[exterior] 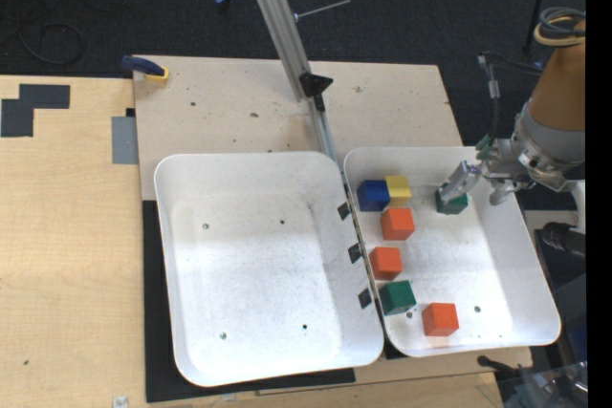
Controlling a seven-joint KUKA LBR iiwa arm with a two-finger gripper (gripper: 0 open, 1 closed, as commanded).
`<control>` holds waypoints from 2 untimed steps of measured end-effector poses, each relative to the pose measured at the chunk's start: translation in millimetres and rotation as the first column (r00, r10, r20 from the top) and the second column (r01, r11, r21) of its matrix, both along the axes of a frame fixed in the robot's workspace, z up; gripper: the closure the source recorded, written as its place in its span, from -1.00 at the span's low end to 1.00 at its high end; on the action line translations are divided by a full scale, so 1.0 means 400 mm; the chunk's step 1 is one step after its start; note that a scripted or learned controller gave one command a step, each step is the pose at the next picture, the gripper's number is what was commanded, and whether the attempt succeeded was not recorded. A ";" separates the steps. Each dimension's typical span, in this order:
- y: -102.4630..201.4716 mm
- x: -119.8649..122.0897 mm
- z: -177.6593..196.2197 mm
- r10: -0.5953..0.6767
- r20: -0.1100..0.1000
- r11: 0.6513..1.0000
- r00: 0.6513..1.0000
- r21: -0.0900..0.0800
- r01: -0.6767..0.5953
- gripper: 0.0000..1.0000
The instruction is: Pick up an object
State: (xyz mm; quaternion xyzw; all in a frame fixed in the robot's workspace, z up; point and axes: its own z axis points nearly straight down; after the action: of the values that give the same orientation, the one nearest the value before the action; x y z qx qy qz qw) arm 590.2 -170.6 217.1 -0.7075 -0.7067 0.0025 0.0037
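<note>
The right bin (516,253) holds several blocks: a blue one (373,195) touching a yellow one (399,188), three orange ones (397,224) (386,261) (440,318), and a dark green one (398,297) near the divider. A second green block (451,201) lies toward the bin's back right. My gripper (481,186) hangs over that corner, open, its fingers spread. The left finger (465,177) is just above the green block. The block sits at that fingertip, not between the fingers.
The left bin (191,205) lies beside the right one, with black clips along the shared rim. A slanted aluminium rail (282,24) rises behind the bins. A blue and yellow clamp (145,68) rests at the bench's back left corner.
</note>
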 end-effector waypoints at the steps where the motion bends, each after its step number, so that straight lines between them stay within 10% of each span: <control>1: -0.010 -0.002 -0.112 0.000 0.001 1.000 1.000 0.000 0.000 -1.00; 2: -0.016 -0.013 -0.272 0.000 -0.001 1.000 1.000 0.001 0.000 -1.00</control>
State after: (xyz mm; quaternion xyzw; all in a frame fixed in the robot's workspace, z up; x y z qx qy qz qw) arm 584.9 -177.1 108.1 -0.7077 -0.7065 0.0026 0.0044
